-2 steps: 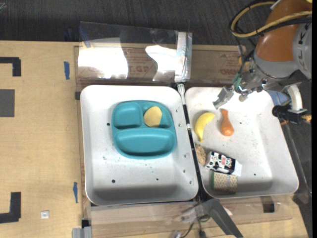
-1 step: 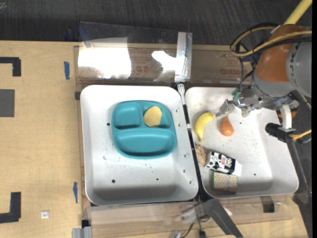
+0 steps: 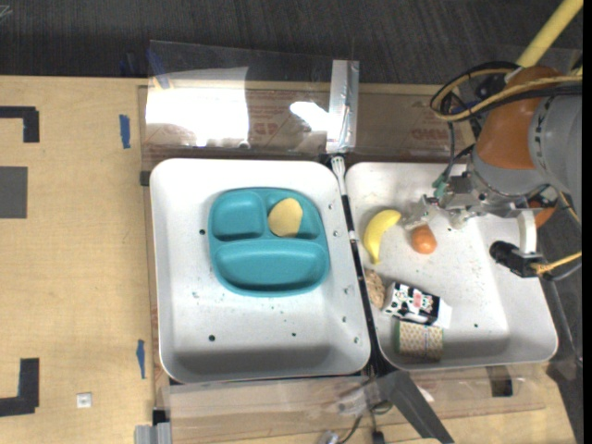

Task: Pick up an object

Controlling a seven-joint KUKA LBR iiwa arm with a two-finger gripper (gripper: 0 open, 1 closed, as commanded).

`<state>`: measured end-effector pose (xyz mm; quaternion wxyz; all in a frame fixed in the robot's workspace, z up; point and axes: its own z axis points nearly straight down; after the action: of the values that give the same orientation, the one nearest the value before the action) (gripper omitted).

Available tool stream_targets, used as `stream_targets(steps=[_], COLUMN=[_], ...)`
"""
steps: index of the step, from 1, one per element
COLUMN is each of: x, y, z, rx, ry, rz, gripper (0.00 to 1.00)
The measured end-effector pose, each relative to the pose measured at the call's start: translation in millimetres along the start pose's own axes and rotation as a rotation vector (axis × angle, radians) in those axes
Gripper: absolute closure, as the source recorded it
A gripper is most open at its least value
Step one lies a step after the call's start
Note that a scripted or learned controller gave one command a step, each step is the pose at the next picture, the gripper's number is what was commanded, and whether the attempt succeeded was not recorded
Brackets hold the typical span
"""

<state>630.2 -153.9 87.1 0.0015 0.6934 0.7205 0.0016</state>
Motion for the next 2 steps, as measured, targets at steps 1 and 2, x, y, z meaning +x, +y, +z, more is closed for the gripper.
stream_targets(steps=[1, 2], x=[0.0, 68.7], y=[1.8, 43.5], z=[-12.5, -104.5], rx=[-0.005, -0.009], ry=[-0.002, 0.001], rz=[-0.002, 0.048], gripper=[1.0, 1.0])
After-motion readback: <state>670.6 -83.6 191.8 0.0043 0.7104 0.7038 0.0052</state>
